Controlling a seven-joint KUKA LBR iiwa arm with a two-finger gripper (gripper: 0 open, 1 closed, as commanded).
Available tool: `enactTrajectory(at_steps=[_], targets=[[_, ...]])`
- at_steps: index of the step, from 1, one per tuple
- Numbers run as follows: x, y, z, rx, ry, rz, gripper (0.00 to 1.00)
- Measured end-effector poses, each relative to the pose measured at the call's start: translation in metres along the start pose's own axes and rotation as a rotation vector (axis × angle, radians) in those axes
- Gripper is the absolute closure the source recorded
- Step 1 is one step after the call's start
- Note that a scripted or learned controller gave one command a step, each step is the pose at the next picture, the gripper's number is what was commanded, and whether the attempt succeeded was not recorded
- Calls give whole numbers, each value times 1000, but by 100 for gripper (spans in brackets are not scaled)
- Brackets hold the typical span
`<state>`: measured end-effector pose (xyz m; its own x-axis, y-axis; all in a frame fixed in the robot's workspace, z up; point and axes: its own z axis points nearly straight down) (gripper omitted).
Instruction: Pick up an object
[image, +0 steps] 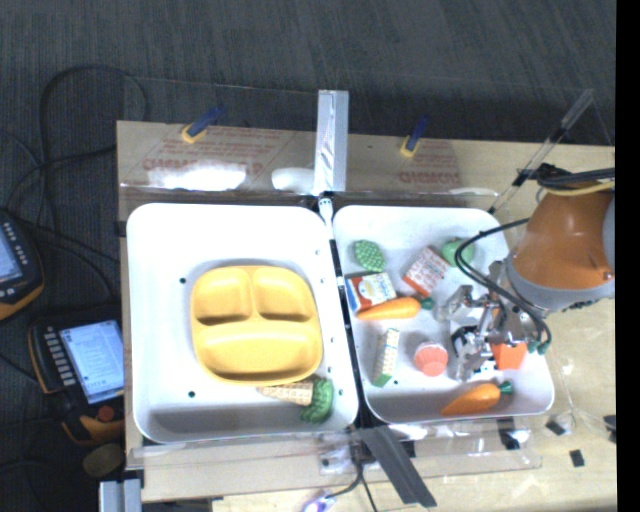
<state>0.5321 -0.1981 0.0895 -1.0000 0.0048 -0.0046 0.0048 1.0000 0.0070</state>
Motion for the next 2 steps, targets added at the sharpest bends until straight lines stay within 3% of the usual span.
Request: enactTrajectory(at_steps=[1, 2], targets=[[6, 59, 0, 9, -11, 226, 0], [-66, 104, -24, 8, 3, 341, 0]])
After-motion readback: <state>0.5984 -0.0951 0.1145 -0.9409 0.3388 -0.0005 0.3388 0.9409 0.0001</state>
